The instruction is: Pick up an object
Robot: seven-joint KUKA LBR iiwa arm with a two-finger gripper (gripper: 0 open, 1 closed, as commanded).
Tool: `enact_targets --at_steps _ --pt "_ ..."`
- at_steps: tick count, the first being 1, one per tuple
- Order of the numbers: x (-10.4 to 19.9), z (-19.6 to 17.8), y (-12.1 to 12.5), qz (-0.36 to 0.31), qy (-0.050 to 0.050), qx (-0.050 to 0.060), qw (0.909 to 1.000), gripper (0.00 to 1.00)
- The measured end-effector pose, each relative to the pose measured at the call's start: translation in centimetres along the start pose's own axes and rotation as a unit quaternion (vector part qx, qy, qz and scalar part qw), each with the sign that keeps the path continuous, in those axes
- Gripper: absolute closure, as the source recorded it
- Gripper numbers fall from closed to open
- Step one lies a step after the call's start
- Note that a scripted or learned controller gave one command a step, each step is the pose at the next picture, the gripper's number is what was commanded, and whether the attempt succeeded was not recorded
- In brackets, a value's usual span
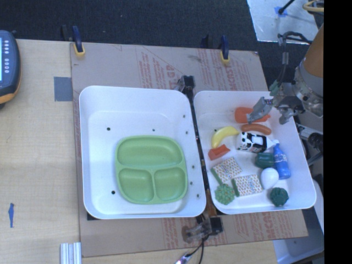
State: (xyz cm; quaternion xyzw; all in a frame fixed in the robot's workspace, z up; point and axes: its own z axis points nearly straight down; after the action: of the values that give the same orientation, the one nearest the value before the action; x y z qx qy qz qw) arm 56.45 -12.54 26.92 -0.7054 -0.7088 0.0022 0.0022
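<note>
Two shallow white plastic bins sit side by side on the pale wood surface (38,164), over a sheet of brown cardboard (165,70). The left bin (93,147) carries a smooth, pale green divided plate (150,169) with three rounded compartments.

The right bin (305,175) is crowded with toy food. Up top, the metal hand (270,108) hangs over the far edge of the bin, its grey fingers spread apart with nothing between them; one finger tip is right at an orange-red rounded piece (243,114). Just below lies a glossy sausage shape (256,128), then a curved yellow banana (223,135) and a black-and-white cow figure (252,142). A small red wedge (218,152) sits beside the banana. Lower down: two flat checked packets (227,170) and (247,185), a bumpy green broccoli-like cluster (224,194), a smooth white egg (269,177), a blue bottle (281,161), a dark teal lump (264,159) and a dark green knobbly ball (279,197).
</note>
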Motion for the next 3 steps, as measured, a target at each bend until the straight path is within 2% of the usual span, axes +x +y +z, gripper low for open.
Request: enact_targets --at_steps 1,2,3 --pt "2.5 14.9 4.3 0.0 -0.002 -0.004 1.0 0.0" --pt "2.8 17.5 5.5 -0.001 -0.002 -0.003 1.0 0.0" --pt "2.6 16.4 5.7 0.0 -0.003 -0.004 1.0 1.0"
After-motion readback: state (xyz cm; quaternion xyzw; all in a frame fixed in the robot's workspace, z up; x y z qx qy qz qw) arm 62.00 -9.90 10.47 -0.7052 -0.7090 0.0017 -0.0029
